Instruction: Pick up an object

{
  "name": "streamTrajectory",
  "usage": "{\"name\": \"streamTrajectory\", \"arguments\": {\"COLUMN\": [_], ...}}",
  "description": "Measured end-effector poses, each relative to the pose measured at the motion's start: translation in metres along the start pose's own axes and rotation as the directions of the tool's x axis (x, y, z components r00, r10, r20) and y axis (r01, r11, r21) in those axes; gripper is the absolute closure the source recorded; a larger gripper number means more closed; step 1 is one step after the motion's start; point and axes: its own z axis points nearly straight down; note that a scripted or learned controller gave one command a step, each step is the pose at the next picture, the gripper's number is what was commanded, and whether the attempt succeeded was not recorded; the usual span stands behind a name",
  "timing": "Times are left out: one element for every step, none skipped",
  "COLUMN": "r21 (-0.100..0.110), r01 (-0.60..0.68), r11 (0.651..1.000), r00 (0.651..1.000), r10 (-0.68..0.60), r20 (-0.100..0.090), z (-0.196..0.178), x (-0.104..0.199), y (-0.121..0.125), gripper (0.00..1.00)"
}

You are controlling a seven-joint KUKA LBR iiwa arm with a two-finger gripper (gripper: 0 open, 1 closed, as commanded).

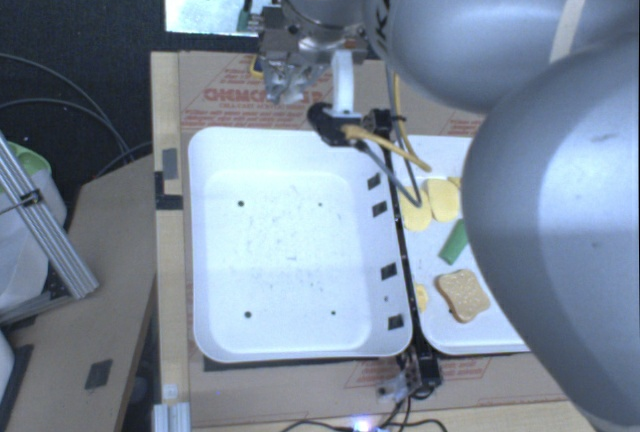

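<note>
My gripper (286,85) hangs over the cardboard just behind the back rim of the left bin (205,250), below the orange band of the arm. Nothing shows clearly between its tips. The right bin (470,345) holds a toast-like bread slice (463,293), a green stick-shaped piece (455,240), pale yellow pieces (440,200) and a small yellow bit (421,297) by the dividing rim. All of these lie well to the right of and nearer the camera than the gripper. The arm's grey body hides most of the right bin.
A black cable clamp with yellow and black cables (365,135) trails from the wrist across the rim between the bins. Metal rails (45,230) and a green-and-white object (30,165) stand at the left, off the bench.
</note>
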Motion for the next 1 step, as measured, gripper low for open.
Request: {"name": "streamTrajectory", "arguments": {"r21": [-0.001], "r01": [0.005], "r11": [1.0], "r00": [1.0], "r10": [-0.005], "r20": [-0.002], "z": [-0.0108], "x": [0.0118], "y": [-0.0284], "gripper": [1.0]}}
